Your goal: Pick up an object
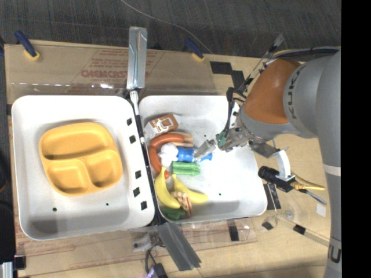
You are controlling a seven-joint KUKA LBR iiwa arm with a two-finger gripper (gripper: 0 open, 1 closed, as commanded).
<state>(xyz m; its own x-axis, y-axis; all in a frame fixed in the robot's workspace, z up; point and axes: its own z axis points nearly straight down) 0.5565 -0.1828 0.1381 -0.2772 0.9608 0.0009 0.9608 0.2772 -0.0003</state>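
Note:
My gripper (204,149) reaches from the right into the right bin (237,181), its fingertips low beside a blue item (186,154). Left of it lies a pile: a white piece (167,152), a red-orange sausage shape (168,139), a green cylinder (185,168), a yellow banana (169,191) and a brown packet (162,123). Whether anything sits between the fingers is too small to tell.
The left bin (26,155) holds a yellow divided tray (81,157). A metal divider bar (137,57) stands upright between the bins at the back. The right half of the right bin is bare white floor under the arm.

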